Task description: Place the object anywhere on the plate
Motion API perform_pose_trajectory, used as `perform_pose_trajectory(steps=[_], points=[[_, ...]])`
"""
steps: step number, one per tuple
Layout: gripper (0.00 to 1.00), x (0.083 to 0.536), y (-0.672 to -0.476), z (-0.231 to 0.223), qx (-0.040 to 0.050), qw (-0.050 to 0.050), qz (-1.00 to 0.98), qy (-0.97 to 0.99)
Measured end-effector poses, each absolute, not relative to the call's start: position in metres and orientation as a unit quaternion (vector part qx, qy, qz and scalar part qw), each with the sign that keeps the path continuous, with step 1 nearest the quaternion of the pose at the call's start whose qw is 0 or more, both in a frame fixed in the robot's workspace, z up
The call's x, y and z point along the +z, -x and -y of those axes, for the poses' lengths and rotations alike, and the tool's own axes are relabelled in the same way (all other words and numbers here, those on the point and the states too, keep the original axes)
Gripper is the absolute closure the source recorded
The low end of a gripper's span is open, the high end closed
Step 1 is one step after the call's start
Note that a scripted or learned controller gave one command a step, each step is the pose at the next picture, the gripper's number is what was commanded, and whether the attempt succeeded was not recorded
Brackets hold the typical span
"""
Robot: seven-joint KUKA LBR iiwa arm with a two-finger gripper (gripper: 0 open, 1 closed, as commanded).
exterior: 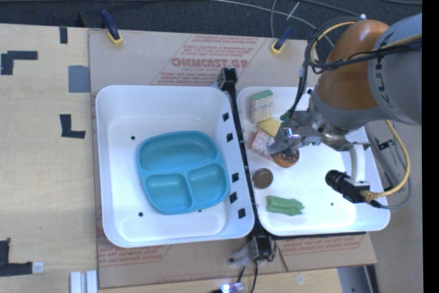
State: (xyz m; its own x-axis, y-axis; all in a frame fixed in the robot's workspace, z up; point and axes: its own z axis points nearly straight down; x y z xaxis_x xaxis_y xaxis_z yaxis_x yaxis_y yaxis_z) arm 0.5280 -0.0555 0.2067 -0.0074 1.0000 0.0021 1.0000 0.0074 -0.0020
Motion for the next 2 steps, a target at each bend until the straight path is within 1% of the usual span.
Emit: perform_pose_trajectory(steps=[1,2], points=[[1.0,0.218,-0.544,-0.003,-0.0003,0.0,0.71,0.704],[1.0,0.229,-0.558,-0.051,-0.0001,0.0,0.709,0.705]])
